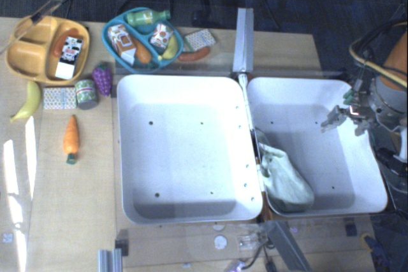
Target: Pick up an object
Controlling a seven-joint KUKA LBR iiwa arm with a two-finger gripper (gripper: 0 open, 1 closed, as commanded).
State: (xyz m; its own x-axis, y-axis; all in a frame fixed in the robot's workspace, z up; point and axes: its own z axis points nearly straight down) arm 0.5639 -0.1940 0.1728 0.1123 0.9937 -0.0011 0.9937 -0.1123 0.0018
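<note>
A crumpled pale green-white cloth [284, 176] lies in the right bin [306, 99], against its left wall near the front corner. My gripper [346, 120] hangs over the right side of that bin, close to the right wall, up and to the right of the cloth and well apart from it. Its fingers [331, 119] stand open with nothing between them. The arm comes in from the right edge of the view.
The left bin [185, 150] sits beside the right one, a metal divider post [243, 41] behind their shared wall. On the bench at left lie a yellow tray [32, 51], a blue tray of toy food [115, 32], a banana [28, 102], a carrot [71, 137], grapes [102, 78] and a small can [85, 93].
</note>
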